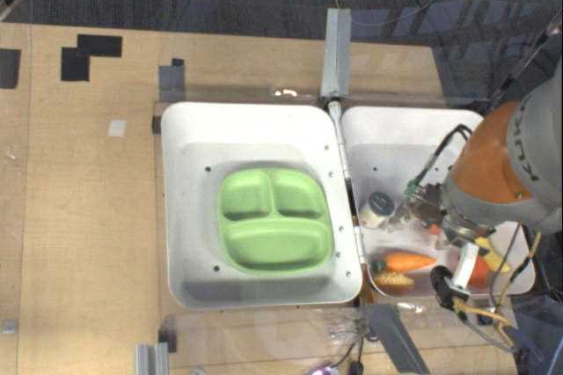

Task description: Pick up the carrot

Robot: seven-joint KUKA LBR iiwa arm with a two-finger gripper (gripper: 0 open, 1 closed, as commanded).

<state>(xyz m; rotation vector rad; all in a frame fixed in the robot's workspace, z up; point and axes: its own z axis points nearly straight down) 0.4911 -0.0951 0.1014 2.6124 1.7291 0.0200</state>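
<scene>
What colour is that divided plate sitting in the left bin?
Light green; the three-compartment plastic plate shows clearly in the camera view.

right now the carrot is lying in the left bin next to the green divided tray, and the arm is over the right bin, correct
Not quite. The carrot lies in the right bin, near its front edge, not beside the green divided tray, which sits in the left bin. The camera view shows this. The rest holds: the arm is over the right bin.
</scene>
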